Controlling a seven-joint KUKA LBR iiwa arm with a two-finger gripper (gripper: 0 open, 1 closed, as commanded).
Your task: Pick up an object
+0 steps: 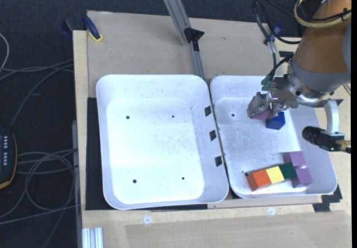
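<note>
In the right bin [240, 146], a small blue block [275, 121] lies near the back, partly hidden by the wrist. My gripper [260, 110] hangs low just to the left of the blue block and slightly above it, close to the bin floor. Nothing visible shows whether it touches the block. At the bin's front right lies a bar of orange, yellow and green segments [271, 176], with a purple block [299, 167] resting against its right end.
The left bin [111, 93] sits beside the right one, joined by black clips along the shared rim. A slanted metal rail [177, 7] runs behind the bins. Cables hang off the arm at the right edge.
</note>
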